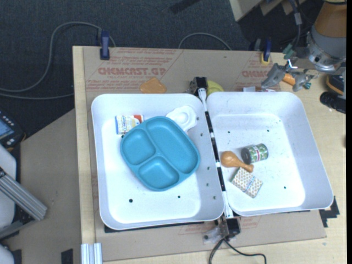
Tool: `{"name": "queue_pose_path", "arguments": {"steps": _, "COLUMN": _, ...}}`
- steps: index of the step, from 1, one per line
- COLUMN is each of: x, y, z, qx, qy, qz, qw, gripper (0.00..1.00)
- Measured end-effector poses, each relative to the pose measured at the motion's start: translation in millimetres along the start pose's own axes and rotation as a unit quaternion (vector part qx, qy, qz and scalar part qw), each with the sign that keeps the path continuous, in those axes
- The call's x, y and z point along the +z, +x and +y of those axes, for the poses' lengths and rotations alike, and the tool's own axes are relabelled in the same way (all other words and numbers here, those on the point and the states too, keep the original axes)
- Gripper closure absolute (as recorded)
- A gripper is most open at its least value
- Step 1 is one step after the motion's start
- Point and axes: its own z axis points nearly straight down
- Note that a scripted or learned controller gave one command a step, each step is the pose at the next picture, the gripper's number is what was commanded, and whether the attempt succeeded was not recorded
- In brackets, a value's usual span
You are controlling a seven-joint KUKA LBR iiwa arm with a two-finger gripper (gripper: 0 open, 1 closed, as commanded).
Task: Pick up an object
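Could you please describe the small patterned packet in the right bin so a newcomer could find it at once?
Look in the right bin, at its near-left area beside the divider. Three small things cluster there: the patterned packet lies nearest the front edge, flat and square, unlike the orange wooden spoon and green-labelled can behind it.

Red print reading "CHEMCAST GP" runs across the brown protective sheet on the table beyond the bins, repeated partly at right.
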Motion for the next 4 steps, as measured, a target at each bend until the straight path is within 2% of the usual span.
{"name": "queue_pose_path", "arguments": {"steps": 1, "x": 111, "y": 12, "z": -59, "qx": 0.001, "qy": 0.007, "qz": 0.002, "qw": 1.0, "gripper": 0.0}}
{"name": "queue_pose_path", "arguments": {"steps": 2, "x": 162, "y": 68, "z": -108, "qx": -0.001, "qy": 0.004, "qz": 0.002, "qw": 1.0, "gripper": 0.0}}
{"name": "queue_pose_path", "arguments": {"steps": 3, "x": 149, "y": 65, "z": -105, "qx": 0.001, "qy": -0.001, "qz": 0.0, "qw": 1.0, "gripper": 1.0}}
{"name": "queue_pose_path", "arguments": {"steps": 4, "x": 149, "y": 65, "z": -105, "qx": 0.001, "qy": -0.001, "qz": 0.0, "qw": 1.0, "gripper": 0.0}}
